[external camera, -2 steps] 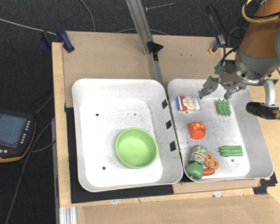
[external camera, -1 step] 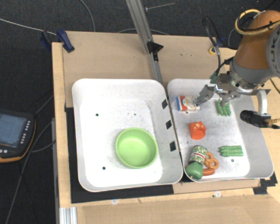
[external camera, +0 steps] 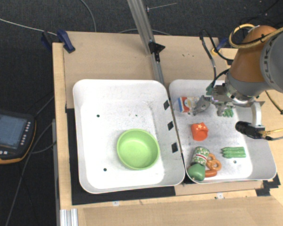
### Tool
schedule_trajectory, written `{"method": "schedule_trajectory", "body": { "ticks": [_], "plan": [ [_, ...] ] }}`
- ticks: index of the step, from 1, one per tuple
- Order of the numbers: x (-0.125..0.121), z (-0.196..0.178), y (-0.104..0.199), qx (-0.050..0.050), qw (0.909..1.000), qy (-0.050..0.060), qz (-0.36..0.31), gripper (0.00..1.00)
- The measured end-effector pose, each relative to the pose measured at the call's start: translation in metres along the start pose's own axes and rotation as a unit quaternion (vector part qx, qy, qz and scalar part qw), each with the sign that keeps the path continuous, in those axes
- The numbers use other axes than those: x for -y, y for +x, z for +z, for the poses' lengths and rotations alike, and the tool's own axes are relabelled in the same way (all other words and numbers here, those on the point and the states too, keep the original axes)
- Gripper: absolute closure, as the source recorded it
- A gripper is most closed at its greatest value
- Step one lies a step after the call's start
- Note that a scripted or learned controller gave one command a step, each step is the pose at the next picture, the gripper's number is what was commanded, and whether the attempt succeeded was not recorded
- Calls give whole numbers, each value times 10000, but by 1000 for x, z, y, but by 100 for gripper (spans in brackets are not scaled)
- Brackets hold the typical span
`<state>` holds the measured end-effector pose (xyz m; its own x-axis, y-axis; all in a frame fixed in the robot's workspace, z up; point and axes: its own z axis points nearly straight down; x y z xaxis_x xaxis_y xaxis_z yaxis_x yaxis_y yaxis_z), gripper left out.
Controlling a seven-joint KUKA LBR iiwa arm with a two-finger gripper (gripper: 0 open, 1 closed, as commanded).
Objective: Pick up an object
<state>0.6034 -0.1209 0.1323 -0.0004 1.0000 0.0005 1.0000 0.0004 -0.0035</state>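
Objects to pick: all in the right bin (external camera: 269,161), none lifted, none between the fingers.
Orange block (external camera: 199,131): near the middle of the right bin, just below and left of the gripper, apart from it.
Red, white and blue item (external camera: 182,104): at the bin's upper left, close to the left fingertip; touching or not, cannot tell.
Small green piece (external camera: 226,111): directly under the gripper's right side, partly hidden by it.
Green ridged item (external camera: 233,151): lying flat toward the bin's lower right, well apart from the gripper.
Cluster at lower left corner: green-and-patterned toy (external camera: 198,166) with a pretzel-shaped piece (external camera: 212,163) leaning against it.
Gripper (external camera: 212,106): low over the upper part of the right bin, fingers spread apart, nothing pinched.
Arm (external camera: 254,55): grey with orange band, reaching in from the right.
Left bin (external camera: 92,102): beside the right bin, holding a light green bowl (external camera: 137,148) upright near its lower right.
Bench (external camera: 108,55): tan board under both bins.
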Motion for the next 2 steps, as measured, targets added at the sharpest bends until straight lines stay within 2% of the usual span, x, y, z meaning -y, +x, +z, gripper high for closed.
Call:
{"method": "schedule_trajectory", "body": {
  "ticks": [1,2],
  "plan": [
    [-1,-13,0,0,10000,-25,-1,100],
    [-1,-62,-9,7,10000,-42,2,100]
  ]
}}
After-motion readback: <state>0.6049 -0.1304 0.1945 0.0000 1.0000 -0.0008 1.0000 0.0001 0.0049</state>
